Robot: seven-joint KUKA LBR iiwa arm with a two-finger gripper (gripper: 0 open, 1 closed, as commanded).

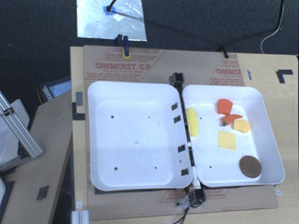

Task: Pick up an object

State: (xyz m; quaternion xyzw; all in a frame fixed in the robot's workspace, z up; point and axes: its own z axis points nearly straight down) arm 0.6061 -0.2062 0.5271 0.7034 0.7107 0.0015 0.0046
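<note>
Corn [192, 121] against divider (left edge), cookie [250, 166] near rim

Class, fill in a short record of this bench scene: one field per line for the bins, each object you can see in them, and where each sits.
left bin: shallow, white
right bin: shallow, white, beside the left bin
corn cob: yellow, by the right bin's left wall
orange piece: far end of the right bin
small orange-yellow piece: near the right wall
yellow square slice: flat, mid bin
brown round disc: near right corner
</note>
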